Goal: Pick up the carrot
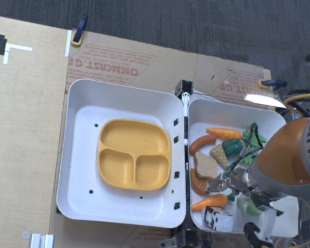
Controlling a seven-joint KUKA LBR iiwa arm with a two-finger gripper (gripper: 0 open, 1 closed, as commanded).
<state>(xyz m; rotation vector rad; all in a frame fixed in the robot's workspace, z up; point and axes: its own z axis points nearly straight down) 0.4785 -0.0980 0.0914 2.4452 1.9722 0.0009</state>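
Two carrots lie in the right bin (pixel 273 120). One carrot (pixel 223 133) rests near the bin's far side, with its green top pointing right. The other carrot (pixel 209 202) lies near the front, tilted, its thick end up to the right. My gripper (pixel 221 186) hangs low in this bin just above the front carrot, beside a bread slice (pixel 205 166). Nothing shows as held. The arm's orange band (pixel 285 154) covers the right part of the bin.
A yellow divided plate (pixel 134 153) sits in the left bin (pixel 73 154). The right bin also holds a sausage (pixel 199 143), a second sausage (pixel 197 184), a cracker (pixel 219 155), a green toy (pixel 233 146) and a small white box (pixel 218 219).
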